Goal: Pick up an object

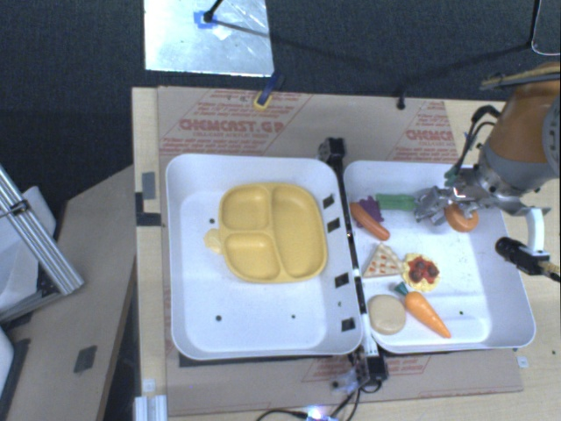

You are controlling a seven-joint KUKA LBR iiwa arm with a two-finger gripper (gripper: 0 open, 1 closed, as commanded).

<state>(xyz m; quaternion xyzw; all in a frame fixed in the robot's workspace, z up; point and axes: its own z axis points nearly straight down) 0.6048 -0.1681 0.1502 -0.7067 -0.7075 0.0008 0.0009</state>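
Carrot and round cookie well below the gripper, pizza slice between, orange piece just right of jaws whose state cannot be told.

Bright, even overhead light. The white bins look slightly washed out, with soft, faint shadows. A metal sheet beyond the counter's far edge glares. Focus is mildly soft throughout.
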